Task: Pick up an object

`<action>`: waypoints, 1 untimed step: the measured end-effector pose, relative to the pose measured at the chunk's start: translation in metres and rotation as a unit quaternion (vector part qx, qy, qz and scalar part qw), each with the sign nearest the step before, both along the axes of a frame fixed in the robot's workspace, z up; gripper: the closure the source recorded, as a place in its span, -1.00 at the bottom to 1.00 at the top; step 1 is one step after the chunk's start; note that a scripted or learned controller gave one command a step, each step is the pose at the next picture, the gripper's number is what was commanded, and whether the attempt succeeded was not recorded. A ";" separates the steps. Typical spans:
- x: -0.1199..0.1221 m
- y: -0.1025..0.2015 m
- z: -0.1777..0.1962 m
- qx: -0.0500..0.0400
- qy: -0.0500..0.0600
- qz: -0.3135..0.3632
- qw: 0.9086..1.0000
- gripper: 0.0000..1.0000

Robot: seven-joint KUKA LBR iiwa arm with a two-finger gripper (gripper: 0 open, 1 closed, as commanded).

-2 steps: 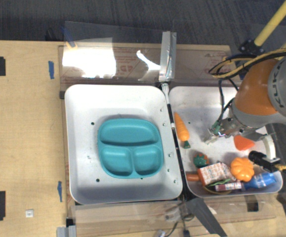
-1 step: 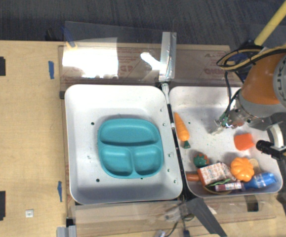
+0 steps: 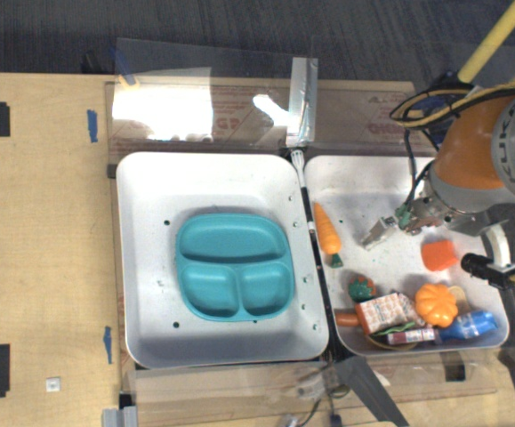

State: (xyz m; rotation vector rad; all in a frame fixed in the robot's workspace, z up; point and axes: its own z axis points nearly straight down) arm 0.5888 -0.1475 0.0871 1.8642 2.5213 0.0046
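objects for picking all lie in the right bin [image 3: 373,181], so the trouble starts with that bin's crowding: its near end holds a heap where a small carton [image 3: 384,312], an orange pumpkin toy [image 3: 437,302], a blue bottle [image 3: 470,326] and a dark-capped tube [image 3: 413,334] touch or overlap, and a grab there could pinch two things at once or knock one against the wall. the left bin [image 3: 141,185] carries a teal divided tray [image 3: 234,265], which sits apart from the action and poses little risk. the arm [image 3: 484,154], grey with its orange band, reaches in from the right over the far half of the right bin, and its claw [image 3: 390,225] hangs over bare white floor, nothing between its fingers; whether it is spread or closed i cannot tell at this size. closing there would likely catch only air. nearest candidates are the orange round piece [image 3: 439,255] just beside the wrist, which looks smooth and may squirt out, and the carrot [image 3: 327,229] lying along the dividing wall, where a finger could jam against the rim. smallest is a green and red bit [image 3: 360,287], probably too slight to grip surely.
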 end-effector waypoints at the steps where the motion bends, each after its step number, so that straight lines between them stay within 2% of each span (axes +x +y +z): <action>1: 0.078 0.032 -0.001 -0.001 0.003 -0.008 1.000 -1.00</action>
